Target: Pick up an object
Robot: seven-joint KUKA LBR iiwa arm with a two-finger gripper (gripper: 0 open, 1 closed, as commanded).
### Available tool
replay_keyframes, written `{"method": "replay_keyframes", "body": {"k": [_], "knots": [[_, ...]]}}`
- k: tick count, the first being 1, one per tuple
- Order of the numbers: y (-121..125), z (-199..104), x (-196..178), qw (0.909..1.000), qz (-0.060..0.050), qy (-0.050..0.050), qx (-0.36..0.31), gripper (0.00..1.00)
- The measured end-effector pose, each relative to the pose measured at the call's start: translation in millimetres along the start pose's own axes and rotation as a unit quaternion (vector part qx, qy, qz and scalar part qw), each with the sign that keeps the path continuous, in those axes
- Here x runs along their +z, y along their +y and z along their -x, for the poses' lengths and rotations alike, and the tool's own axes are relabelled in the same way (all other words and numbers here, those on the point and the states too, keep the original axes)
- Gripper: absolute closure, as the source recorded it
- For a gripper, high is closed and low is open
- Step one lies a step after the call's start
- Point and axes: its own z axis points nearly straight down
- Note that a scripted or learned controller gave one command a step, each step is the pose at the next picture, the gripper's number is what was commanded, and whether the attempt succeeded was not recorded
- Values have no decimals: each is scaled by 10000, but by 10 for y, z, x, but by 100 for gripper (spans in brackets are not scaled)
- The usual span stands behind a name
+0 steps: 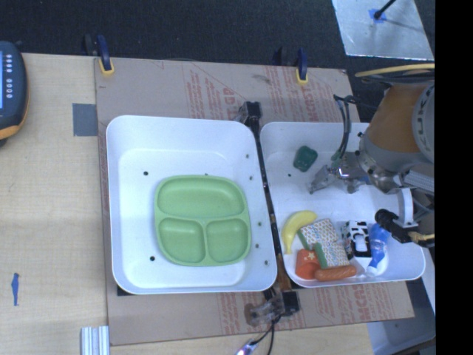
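**Objects heaped below an empty gripper**

Objects for picking lie in the right bin (414,272), most crowded at its near edge. Largest to smallest: the banana (295,226), curved and upright in view; a speckled sponge (323,241); an orange carrot (336,274); a small green block (304,157) apart, up-left. The gripper (336,178) hangs spread and empty, the green block nearest, just left of it.

Even, bright overhead light washes my two shallow white plastic bins (118,198) nearly flat; shadows are faint, the far dark floor stays dim, and details look soft and slightly blurred.
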Motion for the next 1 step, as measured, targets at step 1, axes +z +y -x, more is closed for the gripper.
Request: {"method": "replay_keyframes", "body": {"k": [1], "knots": [[-798,562,-549,10000,-32,-5,72,0]]}}
